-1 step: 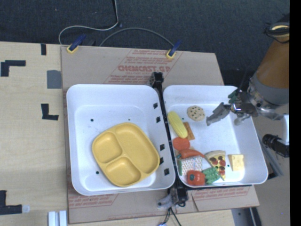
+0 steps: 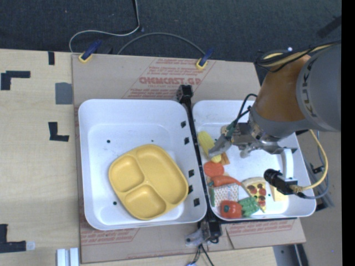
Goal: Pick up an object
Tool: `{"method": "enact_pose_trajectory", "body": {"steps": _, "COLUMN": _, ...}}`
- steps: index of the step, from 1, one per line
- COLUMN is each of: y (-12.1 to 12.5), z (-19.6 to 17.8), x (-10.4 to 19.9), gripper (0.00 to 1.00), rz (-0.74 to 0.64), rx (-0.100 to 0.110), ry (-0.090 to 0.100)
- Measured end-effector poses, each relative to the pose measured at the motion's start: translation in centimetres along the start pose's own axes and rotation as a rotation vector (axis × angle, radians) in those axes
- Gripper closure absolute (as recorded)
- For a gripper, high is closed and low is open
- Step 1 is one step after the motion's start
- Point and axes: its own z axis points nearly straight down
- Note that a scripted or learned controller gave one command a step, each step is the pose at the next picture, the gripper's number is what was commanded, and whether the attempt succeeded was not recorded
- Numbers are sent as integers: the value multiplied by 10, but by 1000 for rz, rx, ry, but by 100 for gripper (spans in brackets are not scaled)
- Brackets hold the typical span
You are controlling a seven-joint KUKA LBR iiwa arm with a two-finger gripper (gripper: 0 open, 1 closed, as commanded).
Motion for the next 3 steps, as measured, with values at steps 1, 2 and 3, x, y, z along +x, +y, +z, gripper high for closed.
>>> {"method": "enact_pose_trajectory", "body": {"steps": 1, "y": -14, "z": 43, "x": -33, "gripper": 0, "rz": 8, "rx": -4, "ry": -4}}
{"method": "enact_pose_trajectory", "body": {"steps": 2, "y": 57, "z": 96, "x": -29, "gripper": 0, "rz": 2, "rx": -13, "ry": -4}}
{"method": "enact_pose_trajectory", "body": {"steps": 3, "y": 57, "z": 80, "x": -30, "gripper": 100, "rz": 4, "rx": -17, "ry": -4}}
